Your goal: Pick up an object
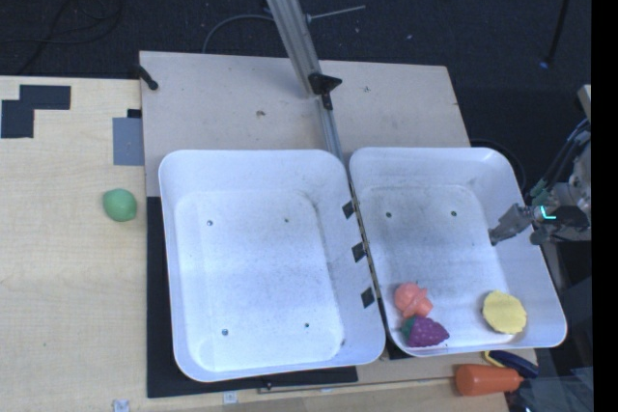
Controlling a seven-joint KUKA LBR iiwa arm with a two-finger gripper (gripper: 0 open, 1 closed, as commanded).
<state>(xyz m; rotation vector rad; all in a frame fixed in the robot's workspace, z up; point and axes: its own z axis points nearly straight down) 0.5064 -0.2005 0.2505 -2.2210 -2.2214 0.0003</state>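
Note:
In the right bin [439, 178], three small objects lie near the front wall: an orange-pink piece [413, 298], a purple grape-like piece [426, 332] just below it, and a yellow round piece [504, 312] at the front right corner. My gripper [510, 226] hangs over the bin's right rim, above and behind the yellow piece, with nothing visibly in it. The arm's wrist, with a green light, sits at the view's right edge.
The left bin [193, 178] stands beside the right one, with black clips along the shared wall. A green ball [121, 205] rests on the bench left of the bins. An orange object [485, 378] lies in front of the right bin. A metal rail [294, 24] rises behind.

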